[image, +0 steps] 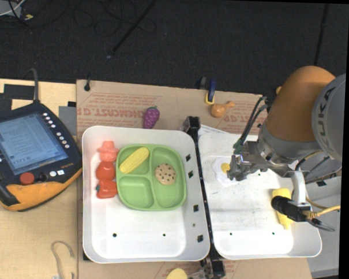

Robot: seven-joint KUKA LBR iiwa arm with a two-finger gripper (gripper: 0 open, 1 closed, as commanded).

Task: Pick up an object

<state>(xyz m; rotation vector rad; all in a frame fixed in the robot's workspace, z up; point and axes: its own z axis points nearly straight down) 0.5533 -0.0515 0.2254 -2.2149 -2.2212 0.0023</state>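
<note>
My gripper [236, 170] hangs low over the upper left part of the right bin [257, 238]. Just to its left lies a flat white piece with a yellow centre [224, 167], like a toy fried egg, partly hidden by the gripper. A yellow object [282, 205] rests near the right side of the same bin. In the left bin [135, 238] a green divided plate [143, 195] holds a yellow corn cob [133, 158] and a cookie [165, 174]. A red toy figure [106, 170] lies along the plate's left edge.
Behind the bins, on the cardboard, sit purple grapes [151, 116] and a small orange toy [221, 109]. A teach pendant [29, 153] lies on the bench at the left. Another yellow object [176, 278] sits at the front edge.
</note>
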